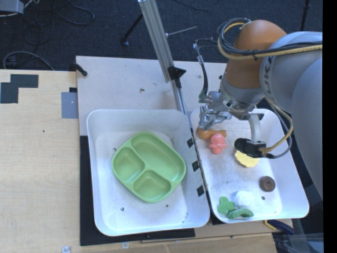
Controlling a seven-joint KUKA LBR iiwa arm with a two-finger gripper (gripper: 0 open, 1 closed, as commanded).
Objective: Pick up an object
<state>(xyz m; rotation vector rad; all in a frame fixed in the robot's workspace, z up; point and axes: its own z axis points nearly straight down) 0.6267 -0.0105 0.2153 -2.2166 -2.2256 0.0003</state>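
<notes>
Where the pale wooden worktop (pixel 37 157) ends, the left white bin (pixel 100 141) holds a light green plastic plate with three compartments (pixel 148 166), lying flat near its middle. In the right white bin (pixel 287 194), the pincer (pixel 209 121) hangs over an orange toy (pixel 206 133) and touches or nearly touches it; how far it is open cannot be told. Just beside lies a pink figure (pixel 216 143). Farther right lie a yellow piece (pixel 246 159), a brown disc (pixel 267 183), and near the front a green toy (pixel 231 208) beside a white lump (pixel 245 198).
</notes>
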